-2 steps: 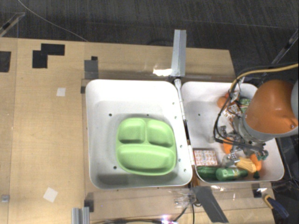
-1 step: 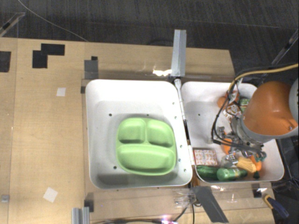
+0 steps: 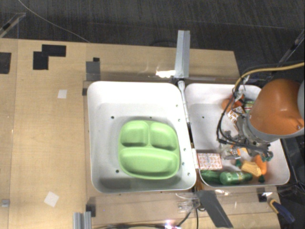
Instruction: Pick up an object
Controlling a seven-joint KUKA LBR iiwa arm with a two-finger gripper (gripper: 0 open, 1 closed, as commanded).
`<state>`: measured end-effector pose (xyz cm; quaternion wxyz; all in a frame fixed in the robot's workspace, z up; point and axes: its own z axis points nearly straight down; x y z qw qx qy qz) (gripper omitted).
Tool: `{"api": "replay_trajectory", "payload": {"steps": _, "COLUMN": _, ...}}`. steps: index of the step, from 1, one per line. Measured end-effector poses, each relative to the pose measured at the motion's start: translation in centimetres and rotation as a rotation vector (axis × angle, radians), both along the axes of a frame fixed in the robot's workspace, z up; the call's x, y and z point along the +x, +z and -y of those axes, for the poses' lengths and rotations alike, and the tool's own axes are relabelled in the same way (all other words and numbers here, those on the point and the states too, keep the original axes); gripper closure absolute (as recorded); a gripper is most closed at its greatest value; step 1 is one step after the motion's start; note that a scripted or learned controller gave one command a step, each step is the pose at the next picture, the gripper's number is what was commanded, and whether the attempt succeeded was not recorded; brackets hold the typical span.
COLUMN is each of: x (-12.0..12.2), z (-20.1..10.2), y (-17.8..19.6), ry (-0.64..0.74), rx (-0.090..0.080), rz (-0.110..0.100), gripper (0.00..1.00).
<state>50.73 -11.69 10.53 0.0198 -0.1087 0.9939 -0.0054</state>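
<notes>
A light wooden worktop (image 3: 43,142) is seen from above at a slant, with two shallow white bins set side by side on it. In the left bin (image 3: 102,104) a green divided tray (image 3: 148,148) has been laid flat, with two small compartments toward the far side and one long compartment toward the near side; it lies well apart from everything else.

The right bin (image 3: 205,106) is where the small objects are gathered, crowded into its near right corner. A green bottle (image 3: 226,177) lies on its side along the near wall, with a yellow piece (image 3: 250,168) and an orange piece (image 3: 261,166) just beside it. A small flat packet with a red and white pattern (image 3: 209,160) rests beside the bottle, against the divider.

The arm is reached in from the right, and its orange band (image 3: 276,108) is seen from above, hiding much of the bin's right half. The gripper (image 3: 243,149) is lowered directly over the cluster, presumably because any of these items would satisfy the task. Whether it is spread or closed cannot be told, since it is masked by cables and the wrist, and nothing is seen pinched in it. The pick is judged not yet done; the crowding of the objects could make a clean hold on a single item difficult.
</notes>
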Motion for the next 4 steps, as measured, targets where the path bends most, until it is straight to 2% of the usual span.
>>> {"api": "replay_trajectory", "payload": {"steps": 1, "x": 4.0, "z": -5.0, "y": 9.3, "ry": -0.05, "rx": 0.008, "rz": -0.024, "gripper": 1.0}}
{"api": "replay_trajectory", "payload": {"steps": 2, "x": 11.2, "z": -2.0, "y": 11.3, "ry": -0.089, "rx": 0.008, "rz": -0.027, "gripper": 1.0}}
{"api": "replay_trajectory", "payload": {"steps": 3, "x": 16.2, "z": 0.6, "y": 14.0, "ry": -0.133, "rx": 0.009, "rz": -0.026, "gripper": 1.0}}
{"api": "replay_trajectory", "payload": {"steps": 4, "x": 16.5, "z": 0.4, "y": 15.4, "ry": -0.129, "rx": 0.01, "rz": -0.012, "gripper": 1.0}}
